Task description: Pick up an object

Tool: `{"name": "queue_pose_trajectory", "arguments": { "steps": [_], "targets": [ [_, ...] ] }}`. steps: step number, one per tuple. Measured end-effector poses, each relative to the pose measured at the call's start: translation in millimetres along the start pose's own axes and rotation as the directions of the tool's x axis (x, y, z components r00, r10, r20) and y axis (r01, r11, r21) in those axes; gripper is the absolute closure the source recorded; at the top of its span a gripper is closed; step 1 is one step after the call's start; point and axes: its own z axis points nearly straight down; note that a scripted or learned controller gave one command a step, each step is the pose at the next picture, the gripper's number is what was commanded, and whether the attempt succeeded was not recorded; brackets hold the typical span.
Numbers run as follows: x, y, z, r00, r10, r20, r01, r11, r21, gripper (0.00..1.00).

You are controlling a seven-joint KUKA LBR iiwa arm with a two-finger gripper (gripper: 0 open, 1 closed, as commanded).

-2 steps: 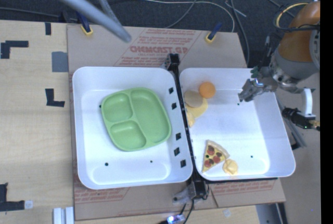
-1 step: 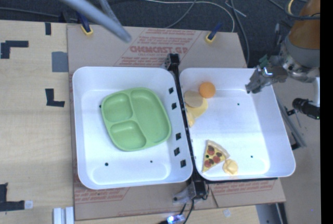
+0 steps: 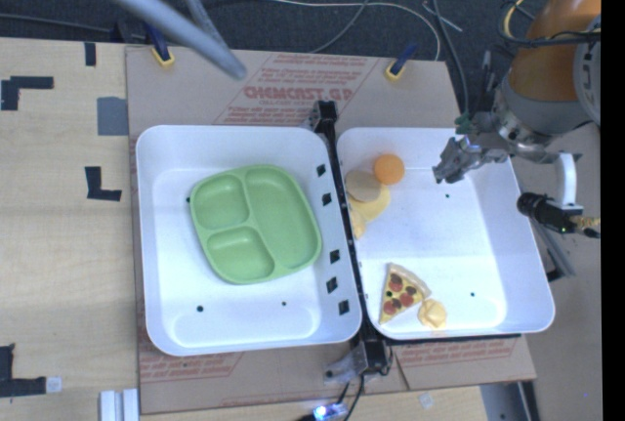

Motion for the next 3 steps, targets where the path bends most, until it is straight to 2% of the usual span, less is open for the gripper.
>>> {"name": "queue_pose_trajectory", "arguments": {
  "steps": [2, 3],
  "targets": [
    [115.0, -29.0, 15.0, 1.0, -0.001, 0.0, 0.001, 1.0, 0.002, 1.0],
    [169.1, -36.6, 1.3, 1.0, -0.003, -0.001, 0.003, 1.0, -0.001, 1.0]
  ]
}}
